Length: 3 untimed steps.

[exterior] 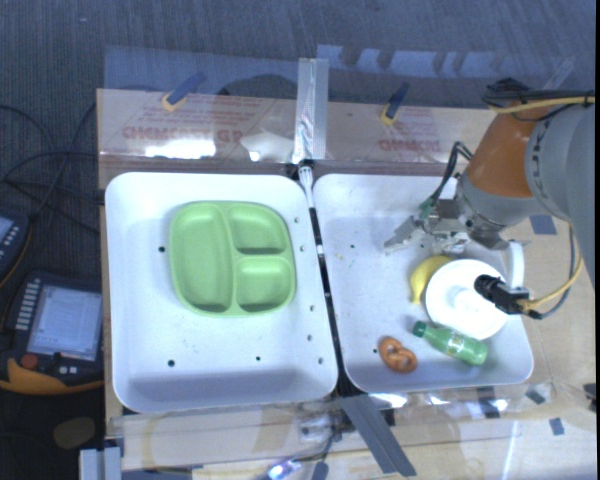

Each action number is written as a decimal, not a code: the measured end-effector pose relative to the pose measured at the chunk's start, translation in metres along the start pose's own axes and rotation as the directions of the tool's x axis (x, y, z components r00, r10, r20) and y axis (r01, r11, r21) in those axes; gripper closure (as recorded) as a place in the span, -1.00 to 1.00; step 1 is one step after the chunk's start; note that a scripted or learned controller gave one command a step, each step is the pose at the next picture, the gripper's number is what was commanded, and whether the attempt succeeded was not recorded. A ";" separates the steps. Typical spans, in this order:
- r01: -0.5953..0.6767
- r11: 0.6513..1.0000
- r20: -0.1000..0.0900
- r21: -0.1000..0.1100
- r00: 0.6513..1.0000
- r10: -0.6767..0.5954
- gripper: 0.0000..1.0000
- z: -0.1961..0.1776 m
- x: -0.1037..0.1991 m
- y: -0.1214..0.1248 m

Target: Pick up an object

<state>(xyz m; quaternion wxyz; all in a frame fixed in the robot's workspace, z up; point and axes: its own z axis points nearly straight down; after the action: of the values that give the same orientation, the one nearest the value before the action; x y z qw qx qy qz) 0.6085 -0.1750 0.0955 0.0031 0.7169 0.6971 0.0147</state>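
Observation:
In the right bin [360,268] lie a yellow banana-like piece [420,278], a white round dish [460,306], a small green bottle [452,343] on its side and a brown pretzel-shaped item [398,354]. My gripper [408,230] hovers over the bin's upper middle, just above and left of the yellow piece. Its fingers are spread open with nothing between them. The arm's wrist covers part of the bin's upper right.
A green divided plate [232,256] fills the middle of the left bin [140,348]. The ridge [320,268] between the bins runs down the centre. A cable [540,303] trails from the wrist over the white dish. Bare floor shows at the right bin's left side.

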 end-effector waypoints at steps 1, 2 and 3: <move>0.008 1.000 0.004 0.001 1.000 -0.008 -1.00 0.000 0.001 0.000; -0.087 0.996 0.004 -0.001 0.996 0.087 -1.00 0.000 0.004 0.002; -0.082 0.997 0.006 -0.001 0.997 0.082 -1.00 0.000 0.003 0.000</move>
<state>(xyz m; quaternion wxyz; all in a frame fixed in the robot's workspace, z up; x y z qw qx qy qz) 0.6083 -0.1715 0.0952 0.0048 0.7448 0.6671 0.0131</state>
